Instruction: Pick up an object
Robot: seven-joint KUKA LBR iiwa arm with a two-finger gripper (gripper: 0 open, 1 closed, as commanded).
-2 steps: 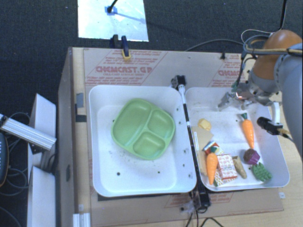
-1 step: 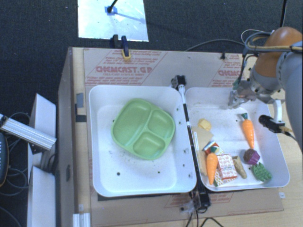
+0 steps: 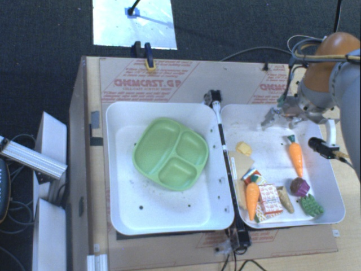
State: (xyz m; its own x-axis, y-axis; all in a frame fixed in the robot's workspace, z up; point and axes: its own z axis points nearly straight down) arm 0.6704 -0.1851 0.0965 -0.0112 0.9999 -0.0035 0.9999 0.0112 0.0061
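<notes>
Over the right bin's (image 3: 338,205) far edge, the arm (image 3: 333,72) hangs its tool (image 3: 276,117) spread wide, holding nothing.

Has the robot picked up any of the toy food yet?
Not yet. The gripper hangs over the back of the right bin, holding nothing. The carrot, cheese piece and other toys lie in that bin. Choosing one, grabbing it and lifting are all left.

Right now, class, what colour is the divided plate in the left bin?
Light green, seen in the camera view.
</notes>
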